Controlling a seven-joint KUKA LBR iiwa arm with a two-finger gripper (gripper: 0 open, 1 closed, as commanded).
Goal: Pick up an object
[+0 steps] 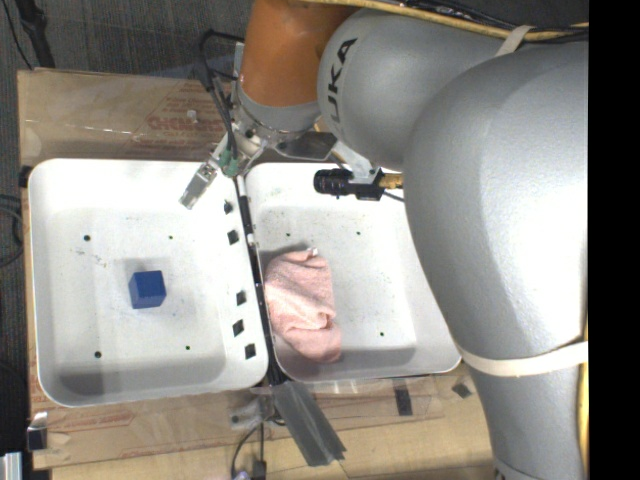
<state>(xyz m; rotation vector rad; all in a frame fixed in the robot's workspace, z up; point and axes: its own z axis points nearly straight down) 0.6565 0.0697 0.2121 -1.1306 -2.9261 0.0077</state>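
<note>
Right now I'm approaching: the gripper (pixel 200 185) hangs empty, fingers slightly apart, near the left bin's (pixel 60 183) far edge, needing descent toward the blue cube (pixel 147 288) mid-bin.

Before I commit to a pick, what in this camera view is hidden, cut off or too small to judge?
- Tool: small, seen from above over the left white plastic bin; finger gap unreadable.
- Right white plastic bin: its right side is covered by the grey arm.
- Crumpled pink cloth: folds hide anything beneath it.
- Small blue cube: its underside and far faces are hidden by the slanted view.
</note>
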